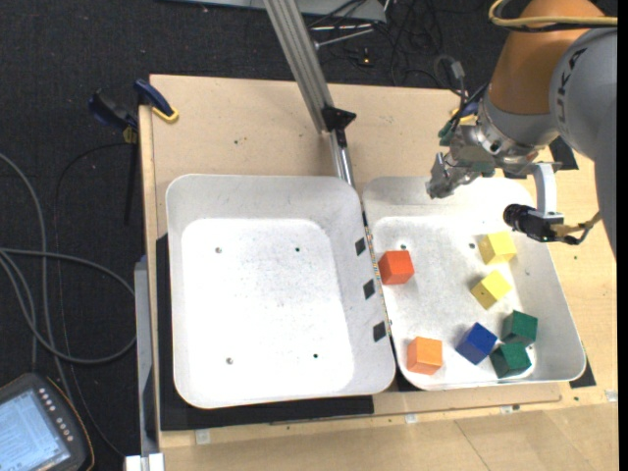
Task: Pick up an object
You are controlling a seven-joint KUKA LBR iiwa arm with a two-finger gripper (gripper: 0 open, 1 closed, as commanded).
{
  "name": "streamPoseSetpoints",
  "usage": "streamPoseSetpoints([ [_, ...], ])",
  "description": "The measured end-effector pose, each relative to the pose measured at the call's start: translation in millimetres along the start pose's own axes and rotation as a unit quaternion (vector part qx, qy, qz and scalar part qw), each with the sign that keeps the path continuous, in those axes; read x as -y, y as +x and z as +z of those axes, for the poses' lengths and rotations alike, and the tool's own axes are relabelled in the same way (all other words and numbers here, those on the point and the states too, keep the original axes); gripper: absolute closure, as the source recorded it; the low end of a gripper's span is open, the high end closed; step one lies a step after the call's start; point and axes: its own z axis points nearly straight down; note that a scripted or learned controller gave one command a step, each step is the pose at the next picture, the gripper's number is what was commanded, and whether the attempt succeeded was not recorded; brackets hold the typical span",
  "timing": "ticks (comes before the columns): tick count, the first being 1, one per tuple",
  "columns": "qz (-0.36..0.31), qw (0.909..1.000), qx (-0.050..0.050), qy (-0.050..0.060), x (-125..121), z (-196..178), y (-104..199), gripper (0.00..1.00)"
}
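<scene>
Gripper, grip state unclear, hovers over right bin's far rim; blocks lie apart.

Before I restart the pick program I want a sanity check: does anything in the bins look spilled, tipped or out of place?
Nothing stands out. All seven blocks lie inside the right bin: red-orange, orange, two yellow, blue and two green ones close together near its front corner. The gripper hangs over that bin's back edge.

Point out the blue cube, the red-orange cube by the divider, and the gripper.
blue cube [478,342], camera view, on its top face.
red-orange cube [396,267], camera view, on its top face.
gripper [444,186], camera view, at its tip above the right bin's far edge.
</scene>
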Motion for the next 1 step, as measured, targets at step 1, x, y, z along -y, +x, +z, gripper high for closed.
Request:
streamPoseSetpoints([
  [1, 0.000, 1.0000, 0.000, 0.000, 3.0, -63.1, -3.2, 1.00],
])
